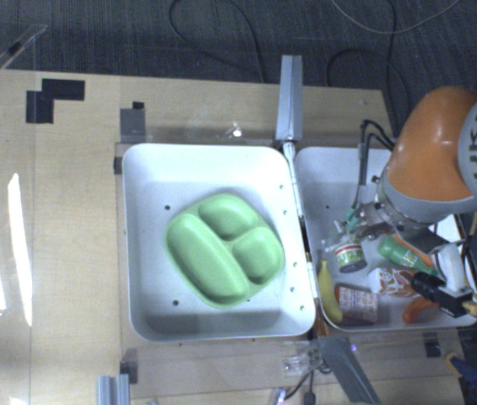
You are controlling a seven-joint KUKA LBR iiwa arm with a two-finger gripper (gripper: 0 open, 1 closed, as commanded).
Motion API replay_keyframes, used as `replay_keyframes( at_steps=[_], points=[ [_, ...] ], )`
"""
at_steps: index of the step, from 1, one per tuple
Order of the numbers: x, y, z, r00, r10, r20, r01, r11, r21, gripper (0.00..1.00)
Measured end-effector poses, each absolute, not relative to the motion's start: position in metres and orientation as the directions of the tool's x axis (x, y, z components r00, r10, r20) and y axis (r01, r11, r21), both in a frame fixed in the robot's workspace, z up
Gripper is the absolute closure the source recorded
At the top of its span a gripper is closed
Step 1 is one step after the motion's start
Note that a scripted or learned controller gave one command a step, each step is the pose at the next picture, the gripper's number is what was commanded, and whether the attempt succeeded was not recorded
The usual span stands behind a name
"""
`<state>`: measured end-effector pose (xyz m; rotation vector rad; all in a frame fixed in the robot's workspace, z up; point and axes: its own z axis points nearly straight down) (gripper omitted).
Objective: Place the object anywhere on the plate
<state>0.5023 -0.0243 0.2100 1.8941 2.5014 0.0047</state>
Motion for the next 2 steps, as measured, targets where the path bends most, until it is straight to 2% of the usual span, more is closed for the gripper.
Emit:
replay_keyframes(
  at_steps=[1,2],
  points=[
    [0.5773,0.0627,0.1892,-0.155,0.988,0.000,0.988,0.155,0.001,1.00],
    [0.5775,0.0626,0.1898,-0.156,0.988,-0.001,0.988,0.156,0.002,0.00]
  ],
)
